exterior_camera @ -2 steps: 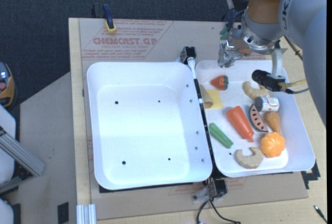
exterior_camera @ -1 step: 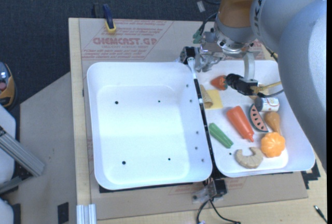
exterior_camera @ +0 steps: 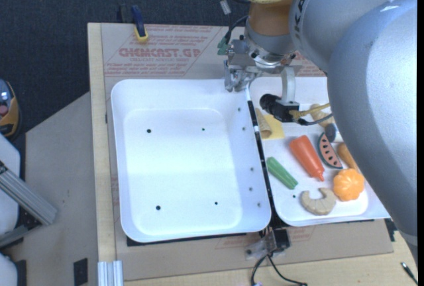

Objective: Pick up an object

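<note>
My gripper (exterior_camera: pixel 236 79) hangs over the far end of the wall between the two bins, at the left bin's back right corner. Nothing shows in its grasp. The right bin (exterior_camera: pixel 291 212) holds small toy foods. A yellow wedge (exterior_camera: pixel 267 124) lies just right of the divider, a short way nearer than the gripper. A green pod (exterior_camera: pixel 281 172), an orange-red carrot (exterior_camera: pixel 308 156), a watermelon slice (exterior_camera: pixel 328 149), an orange fruit (exterior_camera: pixel 348 185) and a beige curved piece (exterior_camera: pixel 318 202) lie toward the front. The grey arm hides the bin's right part.
The left white bin (exterior_camera: pixel 126 145) sits beside the right one on a brown board (exterior_camera: pixel 165 46). A black fitting with a cable (exterior_camera: pixel 277 108) hangs off the wrist over the right bin. A blue and yellow clamp (exterior_camera: pixel 139 23) stands at the board's far edge.
</note>
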### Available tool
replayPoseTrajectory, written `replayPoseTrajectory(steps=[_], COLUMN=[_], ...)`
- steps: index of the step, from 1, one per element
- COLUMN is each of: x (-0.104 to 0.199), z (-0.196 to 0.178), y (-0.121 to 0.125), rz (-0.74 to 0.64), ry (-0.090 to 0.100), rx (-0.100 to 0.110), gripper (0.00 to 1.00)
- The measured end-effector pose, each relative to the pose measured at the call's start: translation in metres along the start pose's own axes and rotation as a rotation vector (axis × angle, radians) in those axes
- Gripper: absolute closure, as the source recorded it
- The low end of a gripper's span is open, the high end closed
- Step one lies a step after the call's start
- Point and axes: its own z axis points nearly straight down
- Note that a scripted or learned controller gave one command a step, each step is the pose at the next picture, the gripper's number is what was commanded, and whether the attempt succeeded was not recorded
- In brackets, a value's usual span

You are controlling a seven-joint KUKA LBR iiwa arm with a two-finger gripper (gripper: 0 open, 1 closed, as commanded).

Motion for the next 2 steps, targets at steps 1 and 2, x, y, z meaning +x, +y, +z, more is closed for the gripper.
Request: replayPoseTrajectory(steps=[1,2], x=[0.083,0.14], z=[0.081,0.101], y=[-0.021,0.001], rz=[-0.002,0.001], ry=[0.001,0.001], rx=[0.012,-0.001], gripper=[1.0,1.0])
